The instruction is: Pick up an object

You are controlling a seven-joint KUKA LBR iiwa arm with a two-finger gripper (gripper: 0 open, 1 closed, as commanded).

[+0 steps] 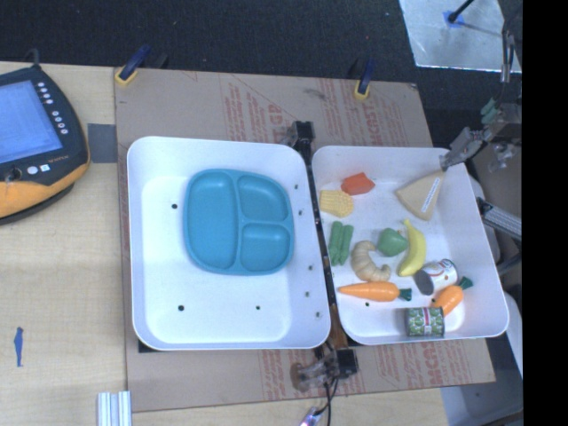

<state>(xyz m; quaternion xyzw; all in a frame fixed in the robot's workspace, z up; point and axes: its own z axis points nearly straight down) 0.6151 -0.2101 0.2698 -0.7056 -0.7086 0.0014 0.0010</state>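
The right bin (484,238) holds several toy foods: a red piece (357,183), a corn cob (335,203), a pale cheese wedge (420,195), a green pod (340,240), a green pepper (391,240), a banana (413,248), a beige pastry (366,260), a long carrot (371,292), a silver can (437,275), a small carrot (450,299) and a green can (425,321). My gripper (460,147) is a grey shape at the bin's far right corner, just above the cheese wedge. Nothing shows between its tips.
The left bin (151,264) bears a blue divided plate (238,222). A teach pendant (35,140) lies on the bench at the far left. Clamps (131,65) hold the cardboard sheet under the bins. A latch (303,134) sits between the bins.
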